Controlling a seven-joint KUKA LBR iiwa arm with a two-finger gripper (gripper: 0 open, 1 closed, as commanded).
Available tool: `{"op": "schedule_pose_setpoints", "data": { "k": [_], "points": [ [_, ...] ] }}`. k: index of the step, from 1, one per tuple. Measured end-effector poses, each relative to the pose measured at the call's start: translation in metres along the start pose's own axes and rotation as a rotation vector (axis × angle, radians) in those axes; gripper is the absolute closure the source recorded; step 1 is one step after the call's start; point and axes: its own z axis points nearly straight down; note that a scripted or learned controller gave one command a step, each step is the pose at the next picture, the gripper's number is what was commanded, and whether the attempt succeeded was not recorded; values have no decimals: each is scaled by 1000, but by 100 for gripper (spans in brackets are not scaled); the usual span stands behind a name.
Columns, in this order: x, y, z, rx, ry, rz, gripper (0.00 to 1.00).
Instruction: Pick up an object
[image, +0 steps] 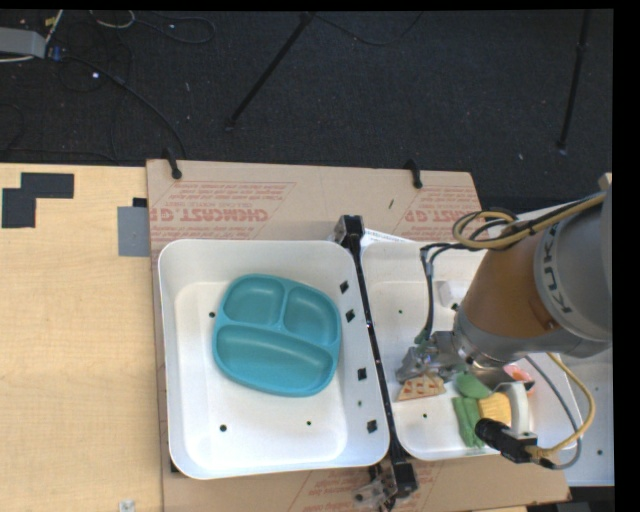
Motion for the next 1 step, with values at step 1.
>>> {"op": "schedule_pose_setpoints", "data": {
  "k": [1],
  "points": [
    [2,0,-42,-6,-1,-7,100]
  ]
}}
